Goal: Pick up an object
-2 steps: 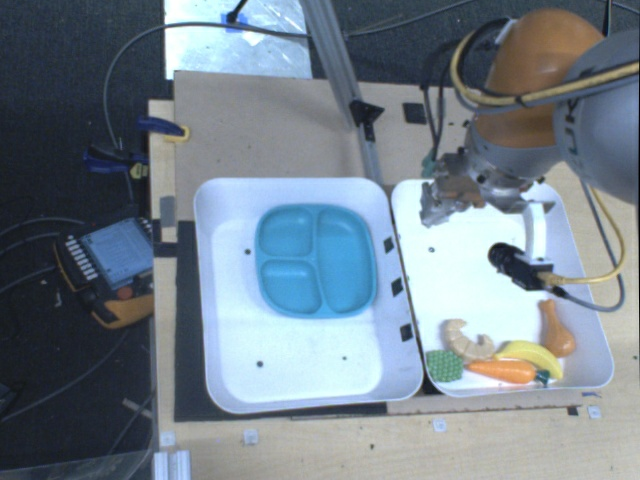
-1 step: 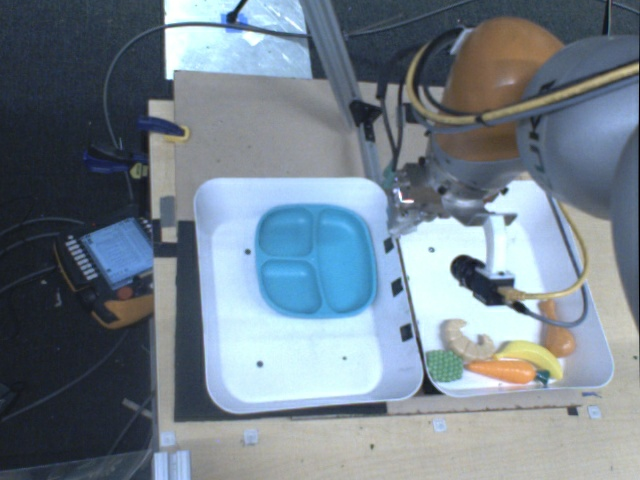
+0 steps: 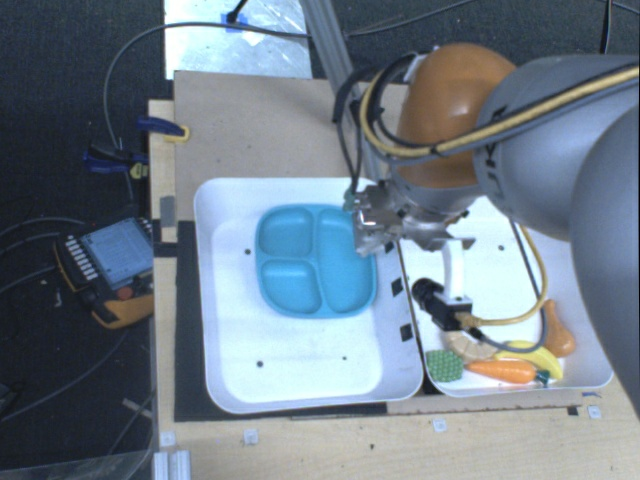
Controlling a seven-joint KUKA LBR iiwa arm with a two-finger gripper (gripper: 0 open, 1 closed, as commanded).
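A blue divided plate (image 3: 312,261) lies in the left bin (image 3: 235,353). My gripper (image 3: 366,234) hangs over the plate's right rim, close to the wall between the two bins, and the wrist covers what is directly under it. In the near corner of the right bin (image 3: 590,373) lie an orange carrot (image 3: 502,372), a yellow banana (image 3: 533,353), an orange gourd-shaped piece (image 3: 557,332), a green patterned piece (image 3: 446,366) and a beige piece (image 3: 468,345).
The large grey arm covers most of the right bin's far and right side. Left of the bench, on the dark floor, are a blue and orange handheld unit (image 3: 108,268) and clamps (image 3: 125,158) with cables.
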